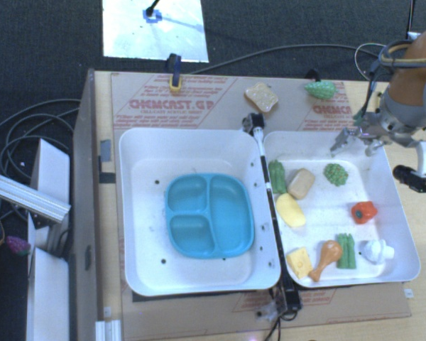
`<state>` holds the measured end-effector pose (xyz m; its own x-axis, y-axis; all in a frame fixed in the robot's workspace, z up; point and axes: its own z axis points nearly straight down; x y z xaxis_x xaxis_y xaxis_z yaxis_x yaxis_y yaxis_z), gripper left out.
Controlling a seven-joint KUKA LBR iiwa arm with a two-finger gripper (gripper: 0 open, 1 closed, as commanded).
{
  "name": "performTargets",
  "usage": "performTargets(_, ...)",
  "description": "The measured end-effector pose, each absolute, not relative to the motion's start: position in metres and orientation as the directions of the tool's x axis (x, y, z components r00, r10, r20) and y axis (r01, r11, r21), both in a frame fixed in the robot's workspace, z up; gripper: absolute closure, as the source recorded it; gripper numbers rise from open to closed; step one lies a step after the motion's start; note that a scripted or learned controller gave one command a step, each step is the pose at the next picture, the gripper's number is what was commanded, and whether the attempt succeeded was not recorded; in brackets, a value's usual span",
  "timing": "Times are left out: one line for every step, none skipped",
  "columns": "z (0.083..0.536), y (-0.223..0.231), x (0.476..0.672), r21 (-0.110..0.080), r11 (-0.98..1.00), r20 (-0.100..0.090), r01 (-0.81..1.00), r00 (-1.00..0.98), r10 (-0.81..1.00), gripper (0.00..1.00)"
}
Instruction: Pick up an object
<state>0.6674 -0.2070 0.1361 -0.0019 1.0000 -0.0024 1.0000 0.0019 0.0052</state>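
Bench (pixel 199 94): brown board top with red printed lettering, seen at a slant. Two shallow white bins sit on it side by side, rims touching along the middle; left bin (pixel 138 212), right bin (pixel 405 251). Lying straight on the board behind the bins: a slice of toast (pixel 261 96) (toy, by the look of it) near the bins' junction, and a green knobbly vegetable (pixel 321 89) further right. A yellow-and-blue clamp (pixel 175 73) grips the far edge.
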Motion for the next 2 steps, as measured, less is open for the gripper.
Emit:
performTargets(0.136,-0.151,0.647,0.003,0.005,0.0,1.0,-0.005,1.0,0.0)
performTargets(0.162,-0.195,0.669,0.005,0.002,-0.002,1.0,-0.002,1.0,0.0)
